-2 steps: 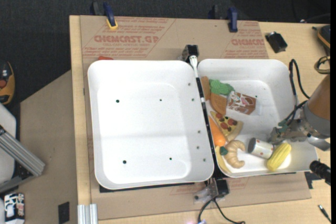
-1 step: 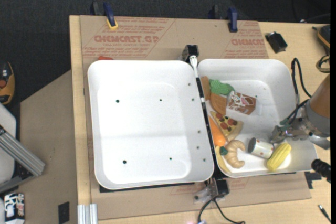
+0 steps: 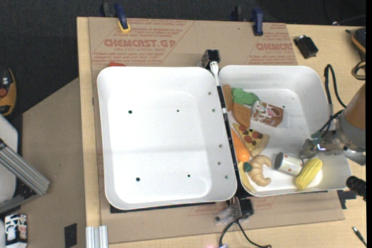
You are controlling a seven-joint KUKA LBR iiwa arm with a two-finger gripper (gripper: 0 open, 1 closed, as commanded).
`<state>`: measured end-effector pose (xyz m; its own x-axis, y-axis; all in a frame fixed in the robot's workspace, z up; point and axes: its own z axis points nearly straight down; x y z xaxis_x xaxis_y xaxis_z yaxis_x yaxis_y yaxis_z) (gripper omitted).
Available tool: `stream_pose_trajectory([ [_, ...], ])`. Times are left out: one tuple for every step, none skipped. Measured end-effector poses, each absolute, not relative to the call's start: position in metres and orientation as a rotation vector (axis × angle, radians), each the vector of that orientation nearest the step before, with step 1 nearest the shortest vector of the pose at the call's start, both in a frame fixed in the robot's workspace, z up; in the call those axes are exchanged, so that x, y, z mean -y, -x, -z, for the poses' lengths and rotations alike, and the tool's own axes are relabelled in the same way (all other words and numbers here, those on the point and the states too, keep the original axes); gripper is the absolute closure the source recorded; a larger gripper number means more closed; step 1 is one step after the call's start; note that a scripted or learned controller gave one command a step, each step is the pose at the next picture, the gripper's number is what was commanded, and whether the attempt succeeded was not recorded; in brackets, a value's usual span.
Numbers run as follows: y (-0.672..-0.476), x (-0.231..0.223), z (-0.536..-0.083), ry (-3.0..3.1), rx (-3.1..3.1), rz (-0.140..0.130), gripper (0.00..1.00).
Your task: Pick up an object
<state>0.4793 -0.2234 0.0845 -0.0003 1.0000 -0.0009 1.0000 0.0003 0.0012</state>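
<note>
The right bin (image 3: 273,70) holds several toy foods along its left and front sides. A yellow corn cob (image 3: 308,173) lies at the front right, with a white bottle with a dark cap (image 3: 288,164) just left of it. Further left lie a tan croissant (image 3: 260,170), an orange carrot (image 3: 240,151) and a pizza slice (image 3: 253,136). A red-and-white packet (image 3: 268,114) and a green leafy piece (image 3: 244,96) sit further back. My gripper (image 3: 315,146) reaches in over the bin's right side, just behind the corn cob and right of the bottle. Nothing shows in its grasp.
The left bin (image 3: 157,136) sits beside the right one, with a black divider strip (image 3: 221,107) between them. Blue clamps (image 3: 257,21) (image 3: 121,18) hold the board's far edge. A black cable (image 3: 329,85) runs along the right bin's rim.
</note>
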Motion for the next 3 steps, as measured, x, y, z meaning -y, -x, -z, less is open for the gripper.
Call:
stream_pose_trajectory([
  [-0.479,0.224,-0.084,-2.222,-2.219,-0.001,1.0],
  [-0.48,0.113,-0.084,-2.215,-2.236,-0.005,1.0],
  [-0.551,0.098,-0.085,-2.212,-2.224,-0.004,1.0],
])
